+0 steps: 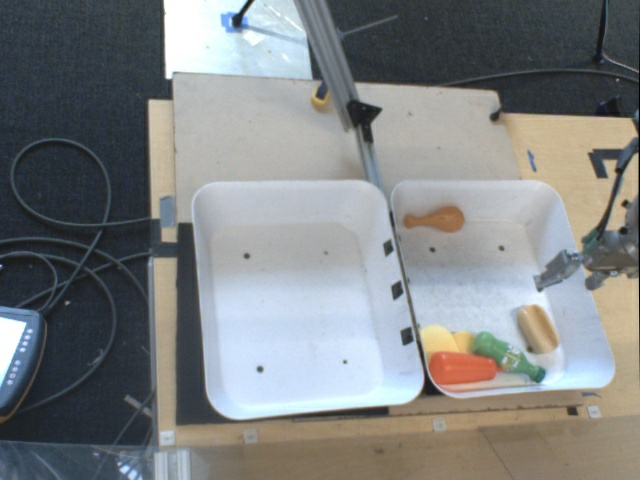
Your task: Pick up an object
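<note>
my gripper (572, 270) sits at the right bin's (480, 196) right rim, above the hot dog (538, 328); finger state: cannot tell; risk: clipping the wall on descent, or the bun sliding into the near-edge clutter of bottle (508, 356) and carrot (463, 368).

Black cables (60, 228) looped on dark carpet, tablet screen (15, 353) at left edge, metal pole (325, 43) slanting over bench (260, 128)

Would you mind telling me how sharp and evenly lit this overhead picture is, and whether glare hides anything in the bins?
In the camera view, lighting is bright and fairly even; the right bin and left bin look nearly blown out, yet no glare hides the toys. The drumstick and green bottle are soft but readable. The gripper at the right rim looks blurry, its detail hard to make out.
</note>
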Motion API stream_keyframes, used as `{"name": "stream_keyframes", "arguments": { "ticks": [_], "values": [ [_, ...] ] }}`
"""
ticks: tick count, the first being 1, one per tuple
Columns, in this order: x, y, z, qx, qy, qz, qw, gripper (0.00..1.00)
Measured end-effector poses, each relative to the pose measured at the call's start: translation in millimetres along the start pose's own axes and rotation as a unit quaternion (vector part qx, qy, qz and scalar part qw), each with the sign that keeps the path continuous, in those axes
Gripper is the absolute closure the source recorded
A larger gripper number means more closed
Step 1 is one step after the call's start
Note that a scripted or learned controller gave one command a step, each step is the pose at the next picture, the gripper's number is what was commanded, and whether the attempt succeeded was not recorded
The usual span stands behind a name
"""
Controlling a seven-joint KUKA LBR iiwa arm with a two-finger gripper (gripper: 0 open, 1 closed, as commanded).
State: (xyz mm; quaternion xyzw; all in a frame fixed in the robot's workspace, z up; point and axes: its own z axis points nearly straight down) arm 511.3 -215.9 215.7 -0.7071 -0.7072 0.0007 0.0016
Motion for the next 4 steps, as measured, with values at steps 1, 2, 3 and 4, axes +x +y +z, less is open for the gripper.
{"name": "stream_keyframes", "arguments": {
  "ticks": [1,2,3,4],
  "values": [
    [0,0,63,0.000,0.000,0.000,1.0000,0.00],
    [-1,-10,116,0.000,0.000,0.000,1.0000,0.00],
    [-2,-8,102,-0.004,-0.001,0.000,1.0000,1.00],
    [-2,-1,39,-0.006,-0.002,-0.003,1.0000,1.00]
  ]
}}
